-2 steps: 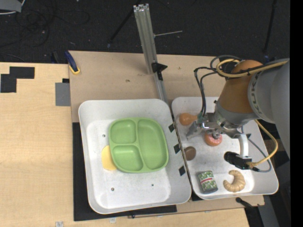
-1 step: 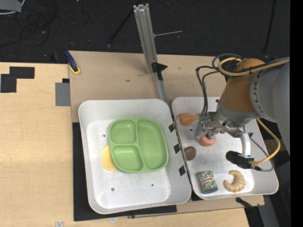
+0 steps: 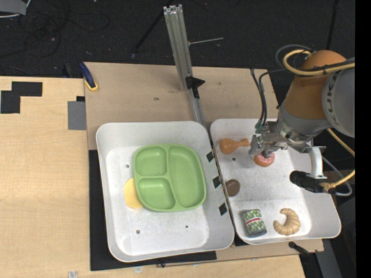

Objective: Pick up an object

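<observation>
My gripper [image 3: 265,151] hangs over the upper middle of the right bin [image 3: 324,222], directly above a small pink-red round object [image 3: 265,160] that peeks out just below its tip. Whether that object sits between the fingers or only under them I cannot tell. An orange-brown piece [image 3: 231,145] shaped like a drumstick lies just to the gripper's left. A dark brown round item [image 3: 232,186] rests lower left in the same bin. A green-labelled can [image 3: 253,222] and a tan croissant [image 3: 288,221] lie near the bin's front edge.
The left bin [image 3: 116,225] holds a green divided plate [image 3: 170,177] with a yellow object [image 3: 132,194] sticking out from under its left side. A metal post [image 3: 181,51] rises behind the bins. Cables and a black fitting [image 3: 310,181] hang at the arm's right.
</observation>
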Controlling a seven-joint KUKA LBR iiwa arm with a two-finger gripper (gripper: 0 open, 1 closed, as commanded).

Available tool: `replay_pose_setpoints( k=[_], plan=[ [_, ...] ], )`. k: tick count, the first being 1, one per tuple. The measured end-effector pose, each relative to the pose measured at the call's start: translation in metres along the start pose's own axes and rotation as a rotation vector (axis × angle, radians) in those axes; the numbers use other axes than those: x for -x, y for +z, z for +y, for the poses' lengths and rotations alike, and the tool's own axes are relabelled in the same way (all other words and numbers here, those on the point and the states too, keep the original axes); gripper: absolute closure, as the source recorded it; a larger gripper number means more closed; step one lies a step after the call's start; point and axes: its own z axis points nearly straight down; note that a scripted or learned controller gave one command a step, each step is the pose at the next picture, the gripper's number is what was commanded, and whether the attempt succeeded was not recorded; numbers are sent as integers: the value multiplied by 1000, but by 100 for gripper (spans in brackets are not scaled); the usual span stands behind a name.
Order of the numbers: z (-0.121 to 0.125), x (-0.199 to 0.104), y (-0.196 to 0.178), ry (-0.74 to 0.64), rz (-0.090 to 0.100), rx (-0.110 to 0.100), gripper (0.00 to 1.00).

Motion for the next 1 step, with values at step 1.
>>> replay_pose_setpoints(
  k=[1],
  plan=[
    [1,1,-51,-2,0,0,100]
  ],
)
